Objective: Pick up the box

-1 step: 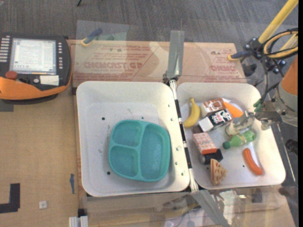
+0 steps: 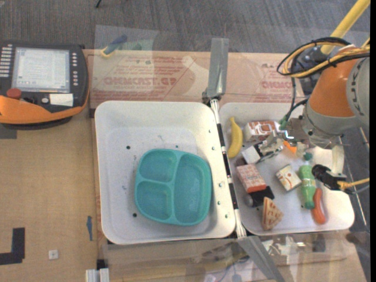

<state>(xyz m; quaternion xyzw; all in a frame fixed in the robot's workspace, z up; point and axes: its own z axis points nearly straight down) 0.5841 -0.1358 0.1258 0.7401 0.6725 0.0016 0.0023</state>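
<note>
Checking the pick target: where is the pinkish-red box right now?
The pinkish-red box lies in the right white bin, near its left wall, below the yellow banana and above the pizza-slice toy.

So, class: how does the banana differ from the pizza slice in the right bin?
The banana is yellow, long and curved; the pizza slice is orange-brown and wedge-shaped. The banana lies against the bin's left wall near the back; the pizza slice lies near the front edge. Both rest flat in the right bin, away from the gripper.

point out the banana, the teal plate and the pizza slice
banana (image 2: pixel 234 137), camera view, middle of its curved body
teal plate (image 2: pixel 174 187), camera view, central divider between its compartments
pizza slice (image 2: pixel 271 213), camera view, centre of its top
</note>
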